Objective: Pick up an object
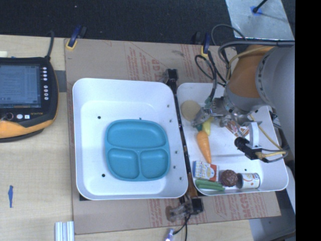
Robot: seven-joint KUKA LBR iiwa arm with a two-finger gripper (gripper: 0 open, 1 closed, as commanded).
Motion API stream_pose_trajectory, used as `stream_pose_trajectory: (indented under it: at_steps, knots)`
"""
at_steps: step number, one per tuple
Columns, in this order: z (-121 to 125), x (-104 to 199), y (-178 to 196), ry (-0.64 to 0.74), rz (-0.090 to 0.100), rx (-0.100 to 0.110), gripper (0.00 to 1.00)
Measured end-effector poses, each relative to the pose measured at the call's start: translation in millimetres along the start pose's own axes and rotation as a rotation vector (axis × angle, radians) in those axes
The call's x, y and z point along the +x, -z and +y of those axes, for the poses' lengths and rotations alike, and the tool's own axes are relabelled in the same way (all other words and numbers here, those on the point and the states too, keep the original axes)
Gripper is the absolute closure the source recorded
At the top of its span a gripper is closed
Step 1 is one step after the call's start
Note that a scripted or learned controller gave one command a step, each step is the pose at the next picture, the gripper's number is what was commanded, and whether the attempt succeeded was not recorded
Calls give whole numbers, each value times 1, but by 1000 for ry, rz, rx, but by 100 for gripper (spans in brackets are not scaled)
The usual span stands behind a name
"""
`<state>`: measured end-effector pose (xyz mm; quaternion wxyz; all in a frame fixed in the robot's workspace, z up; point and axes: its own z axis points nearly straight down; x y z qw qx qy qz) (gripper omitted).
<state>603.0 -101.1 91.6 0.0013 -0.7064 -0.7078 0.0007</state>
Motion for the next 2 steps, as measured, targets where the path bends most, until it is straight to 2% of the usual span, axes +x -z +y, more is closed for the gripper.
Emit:
stream_pose_trajectory:
  at_steps: [1, 2]
  knots:
    - [0, -1, 10, 4, 0, 1, 100]
    - [41, 66, 101, 3, 0, -1, 100]
